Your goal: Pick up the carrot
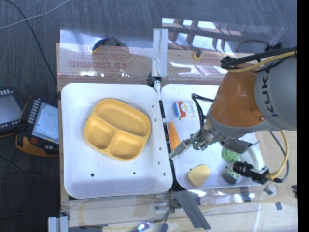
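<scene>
We see the carrot (173,135) lying in the right bin (179,177), close against its left wall, its long axis running roughly up and down the view. The jaws (179,150) sit just below the carrot's lower end, near or touching it; we cannot tell whether they are spread or pressed together, and nothing shows plainly between them. Around the carrot, a small red and white carton (183,109) lies above it, a pale yellow object (198,175) below, a green object (230,154) and a dark grey one (231,176) to the right. The orange-banded arm (239,105) covers much of that bin. In the left bin (77,178) rests a yellow divided tray (117,128). A handheld control pendant (38,127) lies on the floor at left.
</scene>
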Controlling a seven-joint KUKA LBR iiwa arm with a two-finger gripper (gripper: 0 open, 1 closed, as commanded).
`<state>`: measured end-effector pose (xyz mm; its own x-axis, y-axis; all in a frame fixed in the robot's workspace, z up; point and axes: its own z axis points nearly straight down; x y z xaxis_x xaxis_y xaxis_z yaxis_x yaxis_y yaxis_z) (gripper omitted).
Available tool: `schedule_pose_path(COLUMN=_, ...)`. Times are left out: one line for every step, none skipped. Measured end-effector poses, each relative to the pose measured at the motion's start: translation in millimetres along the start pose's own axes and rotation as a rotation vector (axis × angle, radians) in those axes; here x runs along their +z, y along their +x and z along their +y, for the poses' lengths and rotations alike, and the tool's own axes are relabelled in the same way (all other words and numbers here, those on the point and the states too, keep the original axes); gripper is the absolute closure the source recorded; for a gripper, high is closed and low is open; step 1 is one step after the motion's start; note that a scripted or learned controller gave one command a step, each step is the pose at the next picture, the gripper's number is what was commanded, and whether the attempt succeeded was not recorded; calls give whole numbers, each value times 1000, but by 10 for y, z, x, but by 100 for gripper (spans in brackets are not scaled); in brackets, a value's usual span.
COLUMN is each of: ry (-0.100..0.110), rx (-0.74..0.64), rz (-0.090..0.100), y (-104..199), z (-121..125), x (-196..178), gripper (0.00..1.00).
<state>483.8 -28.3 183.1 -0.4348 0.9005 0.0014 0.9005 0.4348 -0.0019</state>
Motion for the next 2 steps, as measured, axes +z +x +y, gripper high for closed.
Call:
schedule_pose_path(ry=0, rx=0, rz=0, y=0, z=0, x=0, gripper=0)
schedule_pose_path(ry=0, rx=0, rz=0, y=0, z=0, x=0, gripper=0)
